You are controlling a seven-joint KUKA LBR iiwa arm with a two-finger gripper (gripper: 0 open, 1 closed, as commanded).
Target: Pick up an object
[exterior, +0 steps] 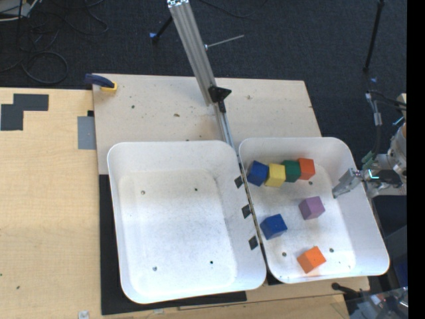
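Bins sit side by side on the counter (279,105), both shallow, white, with rounded corners and a scuffed, speckled floor. The right bin (358,244), the one nearer the hand, holds seven small cubes. Four stand in a touching row at its far end, well away from the hand toward the left bin: a blue cube (257,173), a yellow cube (275,175), a green cube (291,170) and an orange-red cube (306,168). A purple cube (311,207) lies alone on the bin floor, near the hand and a little toward the camera from it. A second blue cube (273,226) rests by the divider between the bins, farther from the hand. An orange cube (311,259) sits at the near end of the bin, well apart from the hand. The left bin (119,178), the far one from the hand, shows only dark specks on its floor. The hand (350,181) hangs over the right rim of the right bin, a grey metal piece pointing inward over the bin; whether it is apart or together cannot be told from this angle, and no cube is seen in it or touching it. The cubes look solid and matt, with crisp edges. A ribbed aluminium bar (196,48) slants up from between the bins.
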